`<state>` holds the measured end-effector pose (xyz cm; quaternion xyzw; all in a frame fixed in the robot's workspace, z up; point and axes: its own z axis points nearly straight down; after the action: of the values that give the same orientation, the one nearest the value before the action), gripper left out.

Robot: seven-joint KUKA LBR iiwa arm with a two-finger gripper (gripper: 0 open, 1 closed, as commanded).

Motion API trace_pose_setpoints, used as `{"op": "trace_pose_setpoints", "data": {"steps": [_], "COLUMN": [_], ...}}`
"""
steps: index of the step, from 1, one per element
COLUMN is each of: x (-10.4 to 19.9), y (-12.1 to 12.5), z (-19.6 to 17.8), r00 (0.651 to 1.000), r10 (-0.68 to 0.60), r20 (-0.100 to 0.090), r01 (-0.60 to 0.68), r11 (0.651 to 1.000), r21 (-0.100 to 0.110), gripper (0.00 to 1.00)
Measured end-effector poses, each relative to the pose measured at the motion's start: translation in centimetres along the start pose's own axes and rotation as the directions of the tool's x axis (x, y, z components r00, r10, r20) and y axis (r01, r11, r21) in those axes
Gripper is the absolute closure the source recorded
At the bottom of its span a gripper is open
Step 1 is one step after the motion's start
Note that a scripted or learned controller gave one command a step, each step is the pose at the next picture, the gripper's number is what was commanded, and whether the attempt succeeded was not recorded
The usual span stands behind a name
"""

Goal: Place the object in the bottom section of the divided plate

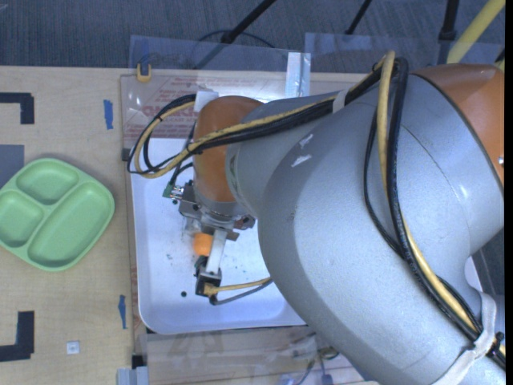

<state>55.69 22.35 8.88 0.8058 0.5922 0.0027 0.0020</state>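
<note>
A light green divided plate (68, 224) lies on the wooden bench at the left, outside the bin, with two small sections at its top and one long section at its lower right. My gripper (206, 233) points down into the white bin (160, 303), a little right of the bin's left wall. A small orange object (203, 244) shows right at the gripper's tip, just over the bin floor. The wrist hides how the gripper meets it. The plate is well to the left of the gripper, across the bin wall.
The grey arm with its orange band (220, 147) covers the right half of the bin. A few dark specks (183, 295) lie on the bin floor. Black and blue tape marks (108, 112) sit on the bench around the plate.
</note>
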Motion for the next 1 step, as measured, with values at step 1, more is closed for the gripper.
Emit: {"op": "trace_pose_setpoints", "data": {"steps": [1], "x": [0.54], "y": [1.07], "z": [0.09], "r00": [0.999], "r10": [-0.035], "r20": [0.002], "r01": [0.035], "r11": [0.999], "r21": [0.007], "gripper": [1.00]}}
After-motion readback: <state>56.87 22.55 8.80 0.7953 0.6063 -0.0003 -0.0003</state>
